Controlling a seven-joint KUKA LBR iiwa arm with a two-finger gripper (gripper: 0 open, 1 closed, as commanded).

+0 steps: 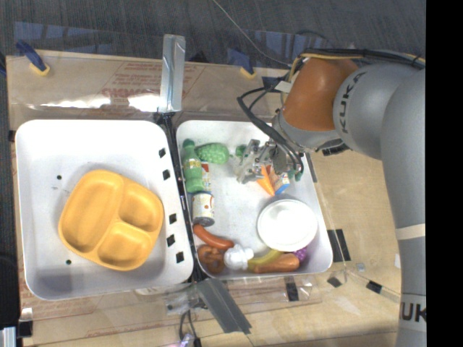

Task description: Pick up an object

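Observation:
My gripper [252, 163] is low in the right bin [231, 132], near its back wall, with the grey arm and orange band [315, 96] rising behind it to the right. An orange carrot-like piece [265, 182] and a small blue item [281, 186] lie just right of and below the gripper. To its left sit a green leafy toy [213, 152] and a green bottle [192, 169]. Nothing shows as held.
The right bin also holds a small can [204, 208], a red sausage [212, 236], a white bowl [287, 224], a banana [265, 257], a white bottle [237, 257] and a purple piece [301, 254]. A yellow divided plate [110, 219] lies in the left bin [43, 143].

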